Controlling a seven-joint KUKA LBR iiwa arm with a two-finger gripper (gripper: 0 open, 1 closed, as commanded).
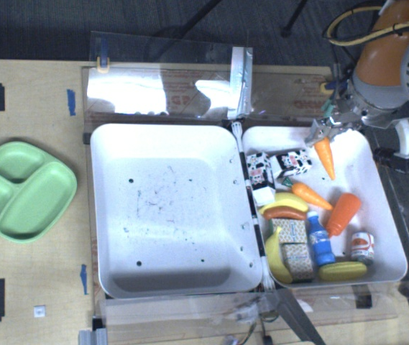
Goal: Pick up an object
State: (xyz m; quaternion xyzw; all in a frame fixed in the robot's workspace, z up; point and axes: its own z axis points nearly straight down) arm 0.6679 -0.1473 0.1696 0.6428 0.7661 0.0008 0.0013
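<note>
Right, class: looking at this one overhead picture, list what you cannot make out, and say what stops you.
- The hand: too small and blurred to tell whether it grips the carrot hanging just below it.
- The arm: cut off by the top and right edges.
- The can: label too small to read.
- The banana: partly covered by the boxes.
- The right bin: its floor mostly hidden by the pile of items.

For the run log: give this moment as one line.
gripper: shut on carrot | carrot: hanging above right bin | left bin: untouched
</note>
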